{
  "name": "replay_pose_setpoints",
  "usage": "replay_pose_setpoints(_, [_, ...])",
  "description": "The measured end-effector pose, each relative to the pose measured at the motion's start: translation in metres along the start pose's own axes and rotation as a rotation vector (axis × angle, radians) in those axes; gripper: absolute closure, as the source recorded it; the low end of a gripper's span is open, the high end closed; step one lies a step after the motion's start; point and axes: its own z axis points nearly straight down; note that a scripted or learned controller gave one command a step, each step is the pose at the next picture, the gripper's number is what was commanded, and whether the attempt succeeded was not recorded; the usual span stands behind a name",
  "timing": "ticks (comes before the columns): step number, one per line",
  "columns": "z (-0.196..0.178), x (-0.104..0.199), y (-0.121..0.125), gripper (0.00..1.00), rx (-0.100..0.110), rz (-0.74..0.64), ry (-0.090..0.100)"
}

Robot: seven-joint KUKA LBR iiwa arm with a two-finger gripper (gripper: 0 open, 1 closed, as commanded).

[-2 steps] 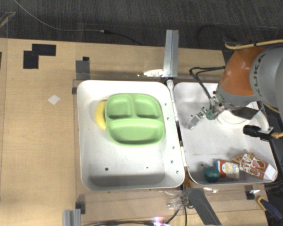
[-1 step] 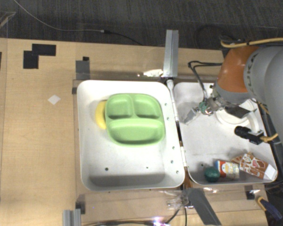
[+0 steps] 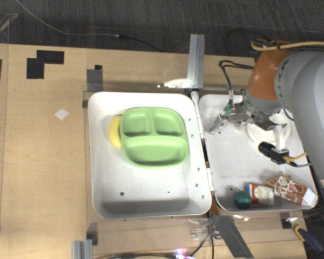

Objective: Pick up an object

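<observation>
bottle (image 3: 259,193) below gripper (image 3: 218,121)

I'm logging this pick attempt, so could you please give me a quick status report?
Gripper low in right bin, upper left corner. Green ball, bottle, carton along bin's near edge. Green tray in left bin.

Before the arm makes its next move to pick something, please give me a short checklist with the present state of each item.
1. Gripper over the right bin: ok.
2. Object between the fingers: not ok, nothing seen there.
3. Objects available in right bin: ok, green ball, small bottle, brown packet at near edge.
4. Gripper above one of them: not ok, it is at the far side.
5. Green tray in left bin: ok, covers a yellow item.
</observation>
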Motion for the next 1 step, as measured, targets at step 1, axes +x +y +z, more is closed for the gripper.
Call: replay_pose_setpoints(1, [-0.0002,-0.0037,0.0284,0.0,0.0,0.081,0.0])
